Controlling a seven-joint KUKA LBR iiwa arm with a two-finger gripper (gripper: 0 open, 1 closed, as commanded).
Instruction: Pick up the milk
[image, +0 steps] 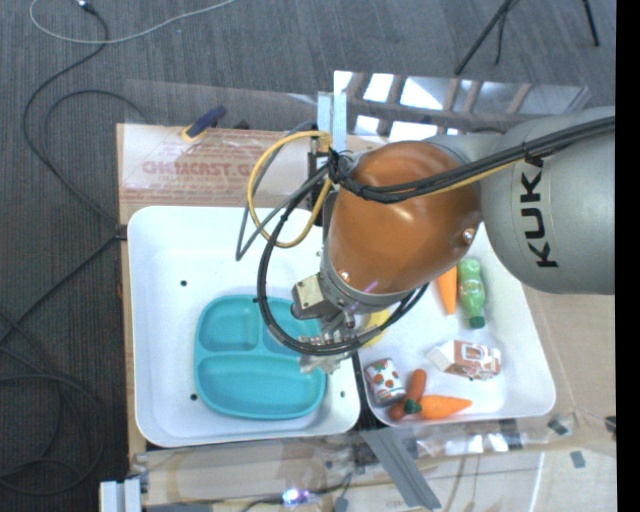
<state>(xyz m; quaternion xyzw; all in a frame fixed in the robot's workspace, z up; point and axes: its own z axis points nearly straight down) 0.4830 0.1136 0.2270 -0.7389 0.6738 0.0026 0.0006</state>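
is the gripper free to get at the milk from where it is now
Probably yes. The milk lies on its side in the right bin with nothing on top of it, apart from the carrot. The gripper hangs over the divide between the bins, close by.

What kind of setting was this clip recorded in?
Most likely a robotics lab test bench rather than a kitchen: a KUKA arm reaches over two white bins, the food items such as the carrot look like toys, and loose cables run across grey carpet.
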